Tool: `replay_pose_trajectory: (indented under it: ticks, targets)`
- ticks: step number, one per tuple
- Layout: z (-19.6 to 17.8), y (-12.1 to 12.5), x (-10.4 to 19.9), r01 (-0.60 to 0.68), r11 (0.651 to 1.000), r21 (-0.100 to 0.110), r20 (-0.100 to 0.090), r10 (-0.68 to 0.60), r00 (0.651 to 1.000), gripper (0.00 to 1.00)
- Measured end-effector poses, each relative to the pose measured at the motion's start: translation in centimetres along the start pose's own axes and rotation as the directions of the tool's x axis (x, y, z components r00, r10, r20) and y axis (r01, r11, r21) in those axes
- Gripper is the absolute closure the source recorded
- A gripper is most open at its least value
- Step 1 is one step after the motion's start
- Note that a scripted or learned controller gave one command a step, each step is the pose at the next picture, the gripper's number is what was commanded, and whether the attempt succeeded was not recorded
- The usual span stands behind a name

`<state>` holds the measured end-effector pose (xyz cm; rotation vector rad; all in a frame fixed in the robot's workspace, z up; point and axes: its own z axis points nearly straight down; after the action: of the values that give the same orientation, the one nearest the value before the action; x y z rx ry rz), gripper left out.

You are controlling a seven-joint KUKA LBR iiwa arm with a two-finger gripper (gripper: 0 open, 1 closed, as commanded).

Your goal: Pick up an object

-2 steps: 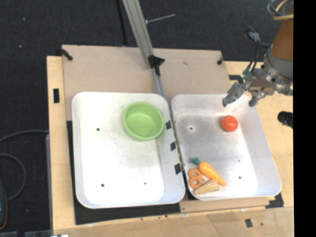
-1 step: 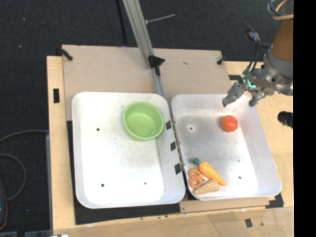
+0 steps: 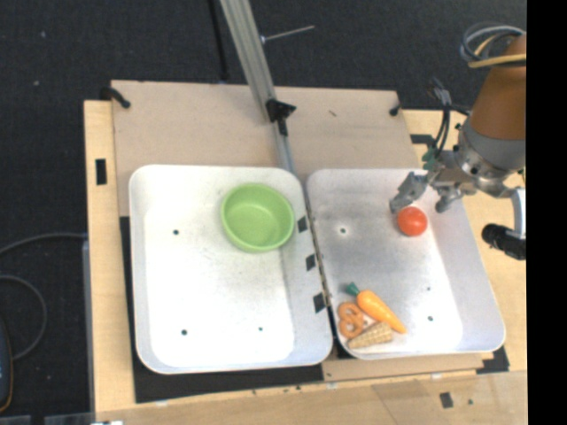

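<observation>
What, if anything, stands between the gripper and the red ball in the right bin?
Nothing visible does. The gripper hangs directly above the red ball, its open fingers spread to either side. The carrot and other toys lie at the right bin's near edge, well clear.

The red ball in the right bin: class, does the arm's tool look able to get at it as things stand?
Probably yes. The tool hangs just above the red ball, which lies alone on bare floor of the right bin. The carrot and the other toys sit far off in the near corner, so nothing crowds it.
</observation>
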<state>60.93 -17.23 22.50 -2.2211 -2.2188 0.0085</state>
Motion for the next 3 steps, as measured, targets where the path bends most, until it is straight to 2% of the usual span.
replay_pose_trajectory:
  ticks: [2, 3]
  targets:
    - [11.1, -1.0, -0.8, -0.001, 1.000, -0.006, 0.000, 0.001, 1.000, 0.00]
    - [10.0, -0.9, -0.9, -0.006, 1.000, -0.011, -0.002, 0.006, 1.000, 1.00]
